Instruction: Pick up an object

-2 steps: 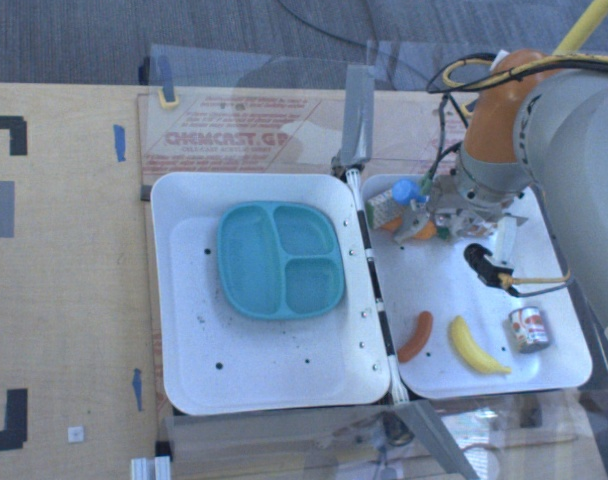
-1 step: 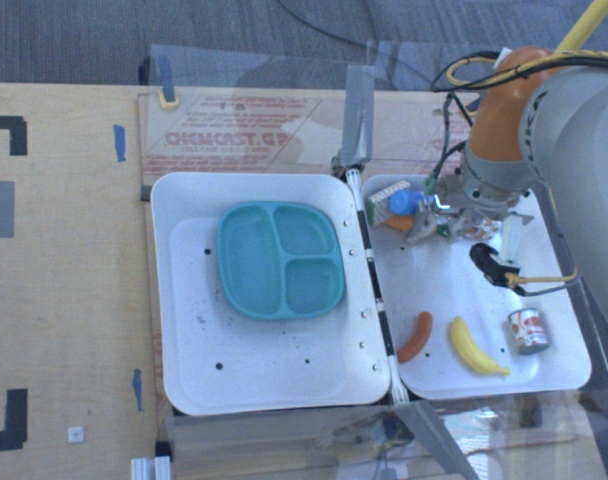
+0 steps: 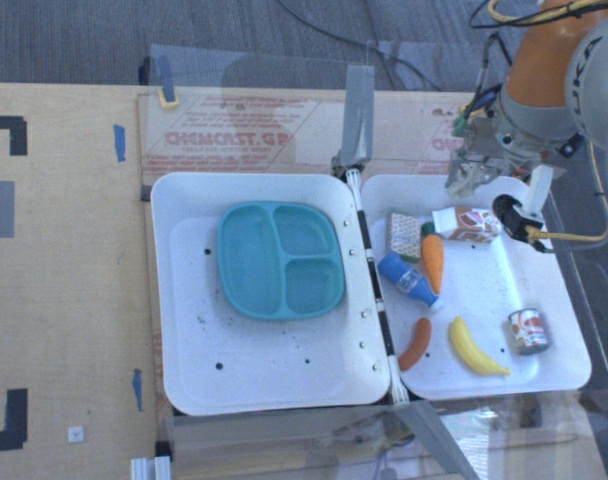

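Where right bin [image 3: 544, 363] meets far rim, arm [image 3: 549, 63] angled down, wrist low.

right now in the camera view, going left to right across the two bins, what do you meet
teal plate → blue bottle → banana → can
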`<state>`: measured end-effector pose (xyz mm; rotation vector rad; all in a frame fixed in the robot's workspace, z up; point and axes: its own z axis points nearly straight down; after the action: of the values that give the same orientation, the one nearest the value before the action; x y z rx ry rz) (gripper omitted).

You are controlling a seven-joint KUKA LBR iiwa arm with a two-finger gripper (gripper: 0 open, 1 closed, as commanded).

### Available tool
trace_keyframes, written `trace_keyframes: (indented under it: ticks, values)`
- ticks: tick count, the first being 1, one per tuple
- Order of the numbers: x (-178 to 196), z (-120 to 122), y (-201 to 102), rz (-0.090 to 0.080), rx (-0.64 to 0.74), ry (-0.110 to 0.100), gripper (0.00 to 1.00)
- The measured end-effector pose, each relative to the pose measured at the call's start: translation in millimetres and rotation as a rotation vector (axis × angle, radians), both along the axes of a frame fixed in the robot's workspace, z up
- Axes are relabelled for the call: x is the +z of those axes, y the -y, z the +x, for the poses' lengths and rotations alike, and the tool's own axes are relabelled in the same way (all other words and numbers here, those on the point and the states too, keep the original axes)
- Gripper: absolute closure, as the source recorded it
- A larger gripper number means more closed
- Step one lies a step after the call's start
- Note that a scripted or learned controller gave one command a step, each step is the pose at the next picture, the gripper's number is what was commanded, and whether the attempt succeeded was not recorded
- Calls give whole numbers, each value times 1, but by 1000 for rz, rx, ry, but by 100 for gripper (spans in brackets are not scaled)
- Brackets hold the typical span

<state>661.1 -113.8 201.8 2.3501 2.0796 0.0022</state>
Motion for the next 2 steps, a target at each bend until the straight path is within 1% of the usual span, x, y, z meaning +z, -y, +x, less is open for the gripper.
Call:
trace_keyframes:
  ticks: [1,2]
  values:
    - [0,0,-1,0,1,-1,0]
    - [-60,-52,-12,2,16,-4,0]
